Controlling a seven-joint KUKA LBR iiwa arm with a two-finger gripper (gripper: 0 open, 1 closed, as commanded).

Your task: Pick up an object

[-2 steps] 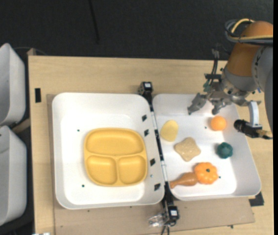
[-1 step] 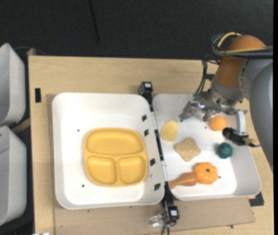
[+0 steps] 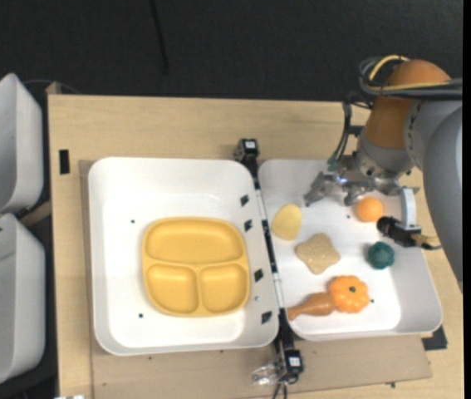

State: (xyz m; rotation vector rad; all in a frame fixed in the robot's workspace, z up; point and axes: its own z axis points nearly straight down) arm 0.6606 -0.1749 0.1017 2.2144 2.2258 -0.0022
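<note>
The gripper (image 3: 340,188) hangs open and holds nothing near the right bin's (image 3: 414,306) far edge; the orange ball (image 3: 369,209) lies just beside it, toward the bin's right edge.

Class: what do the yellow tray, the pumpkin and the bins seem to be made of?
Yellow tray: likely moulded plastic, smooth, evenly coloured, with rounded compartments. Pumpkin: probably plastic or rubber toy, uniform orange with a soft sheen; which one is unclear. Bins: apparently white plastic, thin rounded rims, slightly glossy.
</note>
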